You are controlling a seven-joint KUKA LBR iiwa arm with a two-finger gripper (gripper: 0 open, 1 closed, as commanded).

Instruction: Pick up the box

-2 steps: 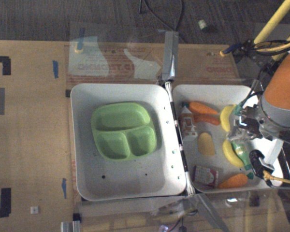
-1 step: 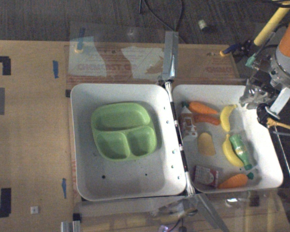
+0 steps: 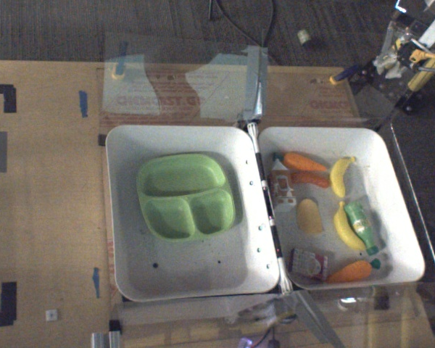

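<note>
Two white bins sit side by side, Ana says. What is in the left bin [image 3: 123,216]?

A green divided plate [image 3: 186,196], Ben answers, lying flat a little above the middle, with three compartments facing up.

And the right bin [image 3: 399,194]?

Plenty, Ben says. An orange carrot [image 3: 304,162] lies near the back, with a redder piece [image 3: 312,179] just under it. A small white carton [image 3: 281,185] sits against the left wall beside them. One banana [image 3: 340,175] curves down from the back, and a second banana [image 3: 346,228] lies lower, with a green bottle [image 3: 361,228] resting across it. A pale yellow oval piece [image 3: 309,216] lies between the carton and the second banana.

Where is the box?

The box [image 3: 309,264] lies flat near the front wall, left of centre in the right bin, Ben says. It looks pinkish with a darker printed face. Another carrot [image 3: 351,271] lies just to its right, close by, and I cannot tell whether they touch.

Is the gripper near it?

No, Ben says. The gripper [image 3: 413,38] is at the top right corner, over the dark floor and well apart from both bins. It is a tangle of white, yellow and blue parts, and I cannot tell how wide it stands or whether it has hold of anything.
</note>
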